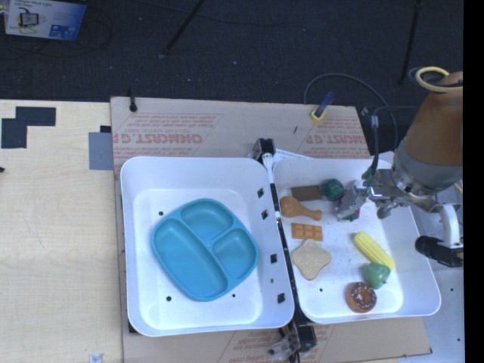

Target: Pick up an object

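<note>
Green toy (330,189): upper middle of my right bin (423,297), just left of my tool (352,206).
Tool grip: cannot tell.
Risk: crowded toys, tool may nudge instead of grasp.

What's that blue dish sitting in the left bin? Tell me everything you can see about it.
The sky-blue plastic-looking divided plate is a rounded rectangle with three compartments: one long section along its left side and two smaller ones on the right. It lies flat and right side up, turned at a slant, on the floor of the left shallow white bin, roughly centred. Its compartments hold nothing, and only the bin touches it.
</note>
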Controlling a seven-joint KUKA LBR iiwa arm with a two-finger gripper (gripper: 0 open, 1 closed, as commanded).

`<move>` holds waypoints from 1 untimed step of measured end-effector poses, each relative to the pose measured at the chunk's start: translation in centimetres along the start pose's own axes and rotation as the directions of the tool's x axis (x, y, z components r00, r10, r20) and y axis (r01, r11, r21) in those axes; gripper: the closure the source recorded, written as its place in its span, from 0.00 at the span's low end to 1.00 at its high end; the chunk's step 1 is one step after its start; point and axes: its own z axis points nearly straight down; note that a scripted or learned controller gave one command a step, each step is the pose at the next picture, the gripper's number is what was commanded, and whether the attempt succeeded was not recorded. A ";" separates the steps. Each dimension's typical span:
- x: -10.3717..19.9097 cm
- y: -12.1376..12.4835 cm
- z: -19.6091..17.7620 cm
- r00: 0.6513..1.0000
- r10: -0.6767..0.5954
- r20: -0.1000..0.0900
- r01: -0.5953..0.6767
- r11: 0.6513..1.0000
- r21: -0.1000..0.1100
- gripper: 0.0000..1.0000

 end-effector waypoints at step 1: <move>-5.3 -1.8 12.0 1.000 0.001 -0.001 -0.001 1.000 -0.004 0.00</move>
